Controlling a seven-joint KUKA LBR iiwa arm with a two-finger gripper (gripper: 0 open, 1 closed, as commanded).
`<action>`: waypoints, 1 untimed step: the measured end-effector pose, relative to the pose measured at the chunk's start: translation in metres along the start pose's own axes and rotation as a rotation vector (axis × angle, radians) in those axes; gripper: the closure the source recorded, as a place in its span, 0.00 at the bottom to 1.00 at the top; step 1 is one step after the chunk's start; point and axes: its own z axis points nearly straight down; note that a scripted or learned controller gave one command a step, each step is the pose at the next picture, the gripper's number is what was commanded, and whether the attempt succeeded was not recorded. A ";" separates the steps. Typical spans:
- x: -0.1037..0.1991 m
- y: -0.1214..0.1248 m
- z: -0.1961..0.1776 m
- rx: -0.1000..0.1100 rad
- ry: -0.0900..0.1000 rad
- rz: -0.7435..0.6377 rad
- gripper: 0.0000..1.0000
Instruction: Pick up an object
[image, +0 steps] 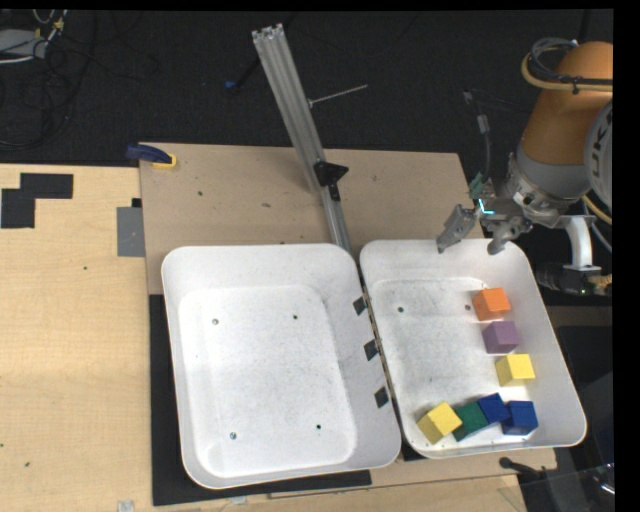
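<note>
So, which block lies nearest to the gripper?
The orange block, topmost in the right bin's column, just below the gripper.

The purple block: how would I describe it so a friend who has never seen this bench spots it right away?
Start at the right-hand white bin, the one holding all the coloured blocks. Along its right wall three blocks run in a column: the purple block is the middle one, below the orange block and above a yellow block. It is the only purple piece there.
</note>
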 end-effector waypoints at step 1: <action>0.000 0.001 -0.003 -0.004 -0.002 -0.003 0.00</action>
